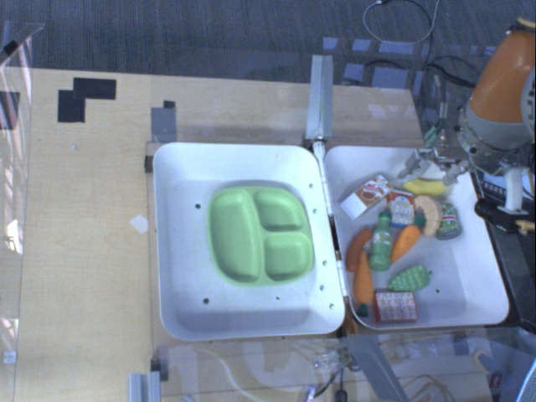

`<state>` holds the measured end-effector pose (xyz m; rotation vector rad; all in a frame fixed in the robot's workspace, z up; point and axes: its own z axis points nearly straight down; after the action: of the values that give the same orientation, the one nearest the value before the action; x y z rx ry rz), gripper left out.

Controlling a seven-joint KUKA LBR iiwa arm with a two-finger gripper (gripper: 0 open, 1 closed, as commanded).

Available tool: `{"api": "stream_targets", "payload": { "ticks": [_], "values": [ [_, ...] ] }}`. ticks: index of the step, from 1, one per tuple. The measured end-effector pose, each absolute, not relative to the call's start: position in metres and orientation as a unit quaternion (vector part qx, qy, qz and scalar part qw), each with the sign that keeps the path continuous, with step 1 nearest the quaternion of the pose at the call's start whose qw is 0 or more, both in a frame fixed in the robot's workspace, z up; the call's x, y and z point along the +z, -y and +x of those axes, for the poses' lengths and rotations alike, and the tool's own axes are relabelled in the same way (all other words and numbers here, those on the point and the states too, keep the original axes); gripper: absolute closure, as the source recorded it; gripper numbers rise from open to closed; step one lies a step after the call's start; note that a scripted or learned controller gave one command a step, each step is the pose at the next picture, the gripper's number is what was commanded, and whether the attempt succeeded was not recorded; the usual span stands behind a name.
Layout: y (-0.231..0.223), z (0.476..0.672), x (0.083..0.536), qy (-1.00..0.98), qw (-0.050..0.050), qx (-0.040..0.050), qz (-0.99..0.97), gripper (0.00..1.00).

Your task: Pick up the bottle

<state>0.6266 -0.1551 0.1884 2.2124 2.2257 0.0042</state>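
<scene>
- Currently, camera view: gripper (431,164) sits over the far part of the right bin (486,258), fingers spread apart, nothing between them.
- Green bottle (382,243) lies mid-bin, near side of the gripper and to its left, well apart from it.
- Bottle is wedged between two carrots (362,268).
- Labels on the carton (371,194) and red box (395,306): too small to read.
- Left bin (176,249) holds a green divided tray (261,234).
</scene>
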Motion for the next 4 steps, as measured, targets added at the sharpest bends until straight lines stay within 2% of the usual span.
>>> {"api": "stream_targets", "payload": {
  "ticks": [1, 2, 3, 4],
  "values": [
    [0.16, 0.671, 0.245, -0.778, 0.004, 0.0017, 0.628, 0.0],
    [0.133, 0.641, 0.136, -0.735, 0.002, 0.0014, 0.678, 0.0],
    [0.118, 0.594, 0.104, -0.731, 0.008, 0.005, 0.682, 0.0],
    [0.118, 0.596, 0.117, -0.731, 0.011, 0.0066, 0.682, 1.0]
  ]
}}
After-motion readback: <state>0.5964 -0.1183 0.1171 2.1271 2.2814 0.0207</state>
